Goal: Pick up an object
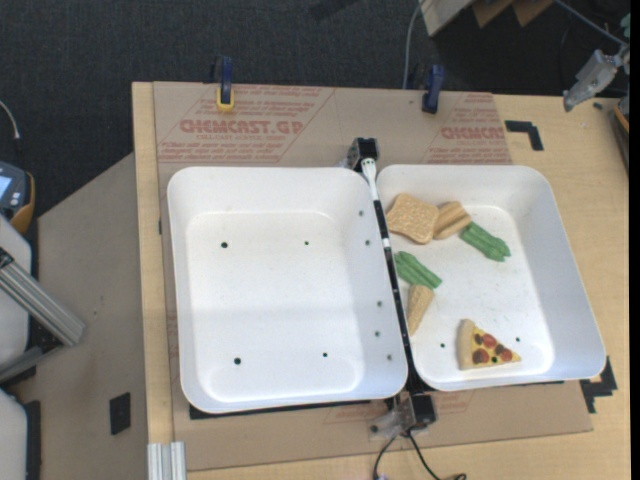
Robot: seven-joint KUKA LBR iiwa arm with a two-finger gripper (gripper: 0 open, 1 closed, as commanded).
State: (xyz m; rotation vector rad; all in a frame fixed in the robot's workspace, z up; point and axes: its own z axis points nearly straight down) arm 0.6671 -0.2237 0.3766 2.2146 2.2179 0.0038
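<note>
The right white bin holds several toy food pieces. A tan toast slice lies at its upper left, with a smaller tan piece touching its right side. To the right of those rests a green pod. A second green pod lies near the divider, partly over a tan wedge. A pizza slice with red dots sits near the bin's front edge.
The left white bin adjoins the right one along a black divider strip. Both stand on a cardboard sheet held by two blue clamps. A grey metal part sits at the top right. Cables trail at the front.
</note>
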